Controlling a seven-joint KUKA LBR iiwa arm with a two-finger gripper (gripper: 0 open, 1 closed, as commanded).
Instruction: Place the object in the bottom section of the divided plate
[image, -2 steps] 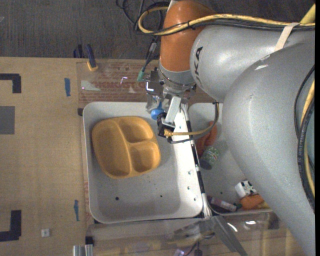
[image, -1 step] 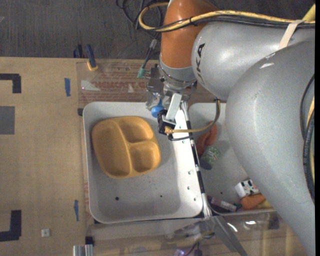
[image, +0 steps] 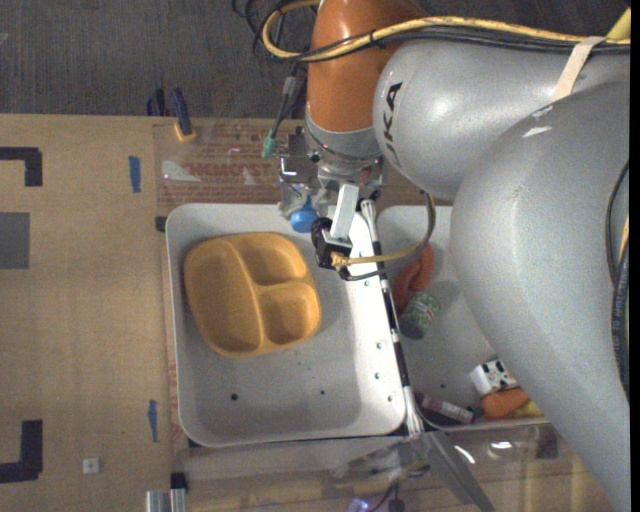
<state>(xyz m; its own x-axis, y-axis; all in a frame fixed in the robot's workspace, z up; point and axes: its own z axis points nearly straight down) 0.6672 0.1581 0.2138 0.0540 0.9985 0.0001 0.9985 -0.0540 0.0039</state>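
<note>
A yellow divided plate (image: 250, 293) with three sections lies in the upper left part of the left white bin (image: 290, 400). My gripper (image: 300, 205) hangs over the bin's far edge, just past the plate's top right corner. A small blue object (image: 299, 217) shows right at the gripper's tip, touching or very close to it. The wrist hides most of it, so I cannot tell whether it is held. Nothing lies in any of the plate's sections.
The right bin (image: 450, 350) holds an orange-red item (image: 416, 272), a green round item (image: 421, 312), a white piece (image: 490, 377), an orange piece (image: 505, 403) and a dark pen-like thing (image: 450, 408). The arm covers much of that bin.
</note>
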